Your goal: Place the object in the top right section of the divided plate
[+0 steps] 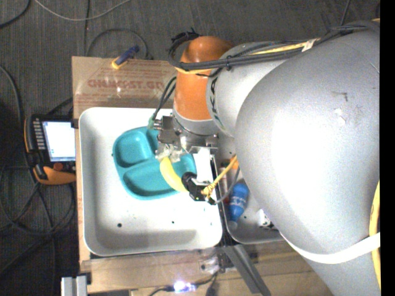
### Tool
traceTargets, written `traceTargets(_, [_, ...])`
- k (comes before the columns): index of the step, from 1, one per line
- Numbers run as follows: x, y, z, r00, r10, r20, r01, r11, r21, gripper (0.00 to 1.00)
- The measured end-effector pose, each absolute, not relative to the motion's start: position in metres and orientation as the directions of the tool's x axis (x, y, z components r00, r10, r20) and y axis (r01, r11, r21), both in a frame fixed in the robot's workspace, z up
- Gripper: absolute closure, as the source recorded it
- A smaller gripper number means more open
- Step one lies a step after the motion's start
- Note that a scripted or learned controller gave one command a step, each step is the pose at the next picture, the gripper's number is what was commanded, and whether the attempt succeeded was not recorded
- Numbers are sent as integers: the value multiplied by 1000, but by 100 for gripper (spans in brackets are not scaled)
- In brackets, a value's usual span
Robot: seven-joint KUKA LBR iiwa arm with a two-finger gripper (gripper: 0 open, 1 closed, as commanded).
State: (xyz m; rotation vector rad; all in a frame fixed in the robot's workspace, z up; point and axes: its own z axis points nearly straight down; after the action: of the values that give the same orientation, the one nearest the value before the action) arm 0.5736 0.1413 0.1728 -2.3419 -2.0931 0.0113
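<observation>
Grey carpet with loose cables surrounds the bench; on it you see the left bin [92, 227], holding a teal plate [139, 162] toward its upper half. Your gripper [176, 159] hovers at the plate's right edge, and a yellow banana [170, 174] appears beside it, over the plate's right rim. Whether the fingers clasp the banana you cannot tell, since the wrist hides them. Judged from this, the banana has reached the plate but its release into the correct section remains to be confirmed. A blue bottle [237, 202] lies in the right bin [247, 230]. Cardboard [117, 88] behind the bin bears faded red lettering, unreadable.
</observation>
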Motion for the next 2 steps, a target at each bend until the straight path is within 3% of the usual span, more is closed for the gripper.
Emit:
traceTargets(1, [597, 216, 212, -11, 1000, -6, 1000, 11, -2, 100])
traceTargets(2, [633, 141, 206, 101, 995, -7, 995, -101, -3, 100])
